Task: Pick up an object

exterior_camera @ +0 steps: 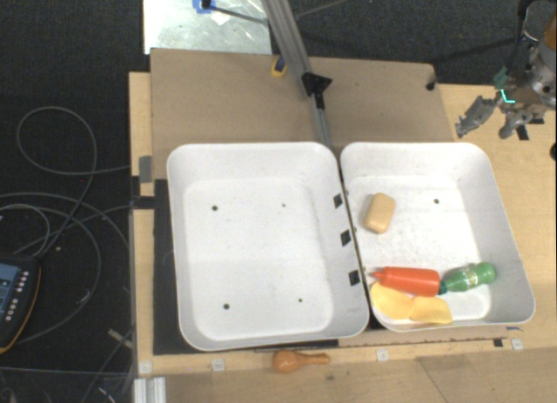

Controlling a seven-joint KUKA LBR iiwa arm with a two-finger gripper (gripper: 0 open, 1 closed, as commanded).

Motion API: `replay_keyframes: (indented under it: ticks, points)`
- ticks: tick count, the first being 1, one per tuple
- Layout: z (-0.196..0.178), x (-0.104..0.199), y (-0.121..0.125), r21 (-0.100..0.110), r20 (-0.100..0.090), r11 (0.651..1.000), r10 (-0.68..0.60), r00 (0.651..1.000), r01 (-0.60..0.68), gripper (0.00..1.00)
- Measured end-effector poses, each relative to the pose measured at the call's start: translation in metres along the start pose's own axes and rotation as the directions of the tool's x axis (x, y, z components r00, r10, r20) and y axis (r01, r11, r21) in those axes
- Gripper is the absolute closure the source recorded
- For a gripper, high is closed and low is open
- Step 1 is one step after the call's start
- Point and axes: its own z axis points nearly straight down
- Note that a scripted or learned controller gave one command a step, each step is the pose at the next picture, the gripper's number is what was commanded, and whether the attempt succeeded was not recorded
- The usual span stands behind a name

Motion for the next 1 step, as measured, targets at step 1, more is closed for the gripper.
replay_keyframes:
  ticks: [1]
  points:
    - [-0.003,0.0003,0.0007,-0.004,0.002,1.0,-0.003,1.0,0.003,0.0]
